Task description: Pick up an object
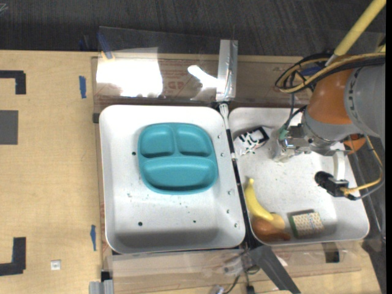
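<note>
Two bins under inspection; gripper (286, 150) hovering, upper right bin (355, 225).
Finger state indiscernible; arm is approaching, needing descent onto banana (260, 208).

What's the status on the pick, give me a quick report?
Hand low over right bin, grip state unclear. Banana, sponge, black-and-white item all lying in bin. Nothing blocking.

A robotics lab: two white bins (116, 182) sit on a taped plywood surface (49, 164) marked with black squares, cables (294, 75) looping behind a grey-and-orange industrial arm (343, 103).
</note>
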`<act>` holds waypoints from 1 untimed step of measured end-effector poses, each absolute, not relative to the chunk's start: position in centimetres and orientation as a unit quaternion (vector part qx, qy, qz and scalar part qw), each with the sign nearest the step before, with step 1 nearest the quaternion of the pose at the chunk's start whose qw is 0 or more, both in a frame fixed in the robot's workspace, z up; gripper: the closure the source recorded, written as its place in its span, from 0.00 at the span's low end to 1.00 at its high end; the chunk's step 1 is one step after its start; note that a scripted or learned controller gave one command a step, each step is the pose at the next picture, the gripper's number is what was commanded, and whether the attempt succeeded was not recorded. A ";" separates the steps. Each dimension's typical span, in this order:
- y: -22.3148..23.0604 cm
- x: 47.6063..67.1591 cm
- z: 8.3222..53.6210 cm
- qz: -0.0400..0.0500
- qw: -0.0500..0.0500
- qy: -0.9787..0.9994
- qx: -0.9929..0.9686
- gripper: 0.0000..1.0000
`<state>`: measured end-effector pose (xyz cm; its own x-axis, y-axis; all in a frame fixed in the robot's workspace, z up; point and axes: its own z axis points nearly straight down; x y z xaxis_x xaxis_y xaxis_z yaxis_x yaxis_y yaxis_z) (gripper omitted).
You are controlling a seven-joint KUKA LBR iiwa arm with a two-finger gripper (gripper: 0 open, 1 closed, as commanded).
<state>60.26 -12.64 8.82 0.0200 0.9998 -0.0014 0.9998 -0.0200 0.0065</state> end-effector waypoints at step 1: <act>-13.2 56.1 8.9 0.002 0.002 0.664 0.747 1.00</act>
